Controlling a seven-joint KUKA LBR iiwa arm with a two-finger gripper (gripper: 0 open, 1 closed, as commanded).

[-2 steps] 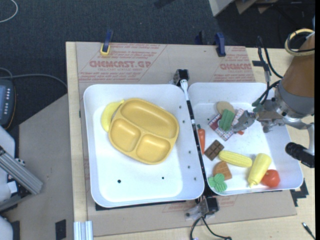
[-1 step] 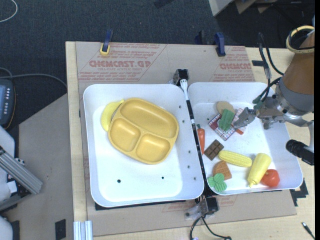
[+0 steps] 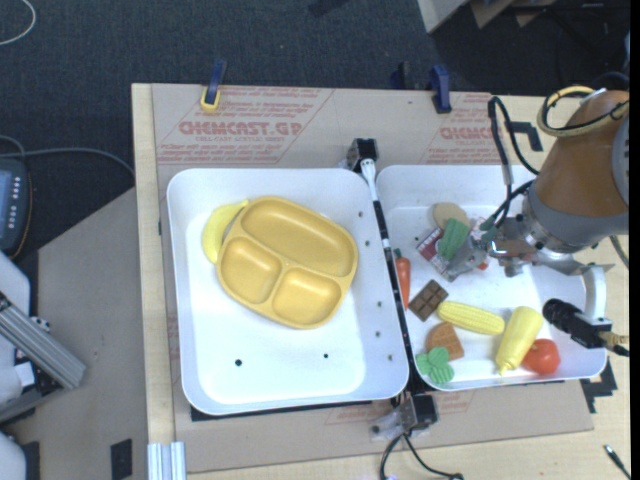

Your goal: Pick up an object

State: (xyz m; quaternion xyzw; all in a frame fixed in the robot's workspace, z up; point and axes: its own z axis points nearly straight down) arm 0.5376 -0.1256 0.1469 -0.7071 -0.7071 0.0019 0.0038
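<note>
From my station I see the arm [image 3: 585, 173] reaching in from the right over the right bin [image 3: 420, 183], its orange band above the grey wrist, angled down and leftward. The gripper [image 3: 472, 251] sits low among the toys in the upper middle of that bin, at a green piece [image 3: 455, 236] whose long axis runs roughly up and down in the view, tilted slightly. I think the fingers bracket it, but the clutter there is too muddled for me to tell whether they are spread or closed.

Below that, a corn cob [image 3: 471, 317] lies nearly level, pointing left to right, and a yellow bottle [image 3: 516, 338] beside it leans diagonally, top toward the upper right. A tomato [image 3: 541, 357] touches the bottle's lower end. A brown square [image 3: 428, 299] and a carrot [image 3: 402, 276] lie near the bin's left wall.

The left bin [image 3: 190, 298] holds a yellow divided tray [image 3: 288, 260].
</note>
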